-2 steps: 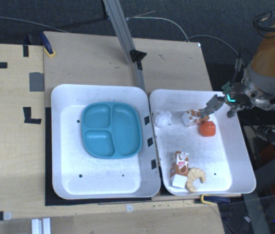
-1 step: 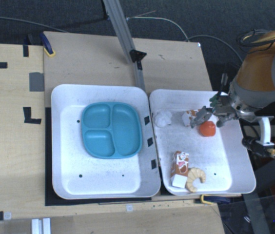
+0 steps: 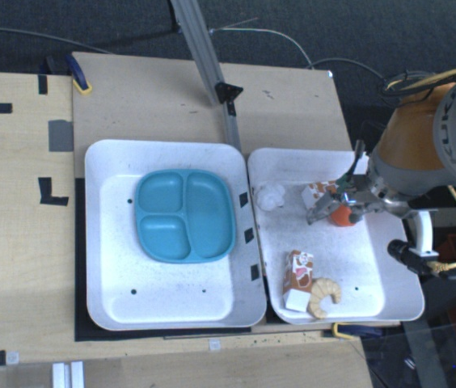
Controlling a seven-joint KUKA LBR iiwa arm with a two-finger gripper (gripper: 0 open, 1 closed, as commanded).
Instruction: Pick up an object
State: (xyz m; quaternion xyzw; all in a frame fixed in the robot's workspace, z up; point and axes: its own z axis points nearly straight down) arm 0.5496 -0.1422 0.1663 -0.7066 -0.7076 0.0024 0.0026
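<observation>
1. Camera view: the jaws [image 3: 327, 209] sit low in the right bin [image 3: 373, 297], in its upper half, at the end of the grey arm [image 3: 422, 148], which reaches in from the right with its orange band above the wrist. Dark metal fingers [image 3: 318, 214] point left and downward toward the bin floor. Whether the jaws are spread or closed cannot be told from here, and nothing can be seen gripped between them.
2. A small orange-red ball [image 3: 343, 216] lies touching, or just beside, the jaws on their right side, partly covered by them.
3. A small white-and-orange printed packet [image 3: 317, 191] lies just above the jaws, near the bin's upper middle.
4. A clear, crumpled plastic piece [image 3: 270, 196] rests near the right bin's left wall, left of the jaws and apart from them.
5. In the right bin's lower part, a brown-and-white carton [image 3: 297, 275] lies flat, and a tan croissant-shaped toy [image 3: 323, 295] lies against its lower right corner. Both are well apart from the jaws.
6. The left bin [image 3: 115, 297] holds a blue divided plate [image 3: 185, 215] with three compartments, lying flat in the bin's upper middle.
7. Both bins stand side by side on the pale wooden worktop [image 3: 131, 103].
</observation>
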